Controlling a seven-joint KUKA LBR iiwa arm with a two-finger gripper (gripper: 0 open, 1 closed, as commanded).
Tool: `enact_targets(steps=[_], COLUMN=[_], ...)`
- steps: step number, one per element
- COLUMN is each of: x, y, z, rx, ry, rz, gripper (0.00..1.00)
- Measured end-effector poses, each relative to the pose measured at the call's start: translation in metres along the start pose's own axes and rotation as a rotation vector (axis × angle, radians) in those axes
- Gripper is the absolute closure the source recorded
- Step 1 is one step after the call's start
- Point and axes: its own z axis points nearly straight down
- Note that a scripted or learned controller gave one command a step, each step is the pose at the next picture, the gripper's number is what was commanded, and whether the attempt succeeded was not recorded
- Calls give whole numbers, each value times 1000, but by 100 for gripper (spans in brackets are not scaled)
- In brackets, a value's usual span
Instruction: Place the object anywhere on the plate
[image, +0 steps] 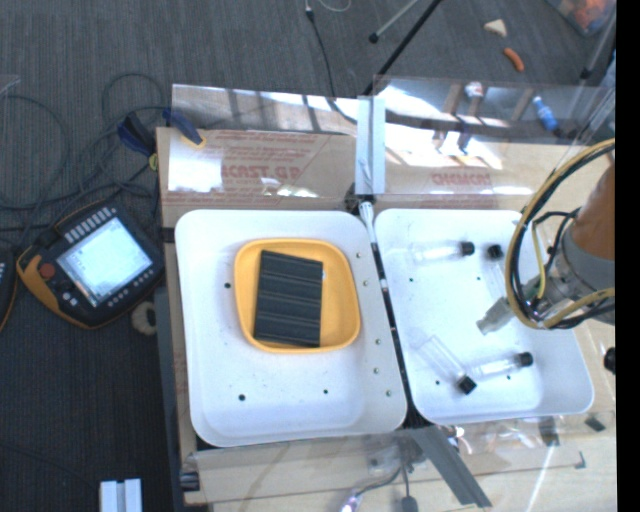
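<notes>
Plate (345, 300) in left bin (200, 400) carries a black block (289, 298) — claw (497, 318) over right bin (570, 395), grip state unclear.

A robotics lab — a teach pendant (93, 268) lies on grey carpet (70, 420), loose cables (75, 150) trail beside the bench (300, 170) with two white bins (200, 400).

Bright, slight blur; glare on clear panels (440, 105).

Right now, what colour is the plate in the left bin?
Yellow-orange; the plate shows best in the camera view.
</notes>
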Motion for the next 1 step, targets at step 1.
enact_targets(steps=[1], x=[0], y=[0], z=[0], rx=[0], ry=[0], rz=[0], gripper=[0])
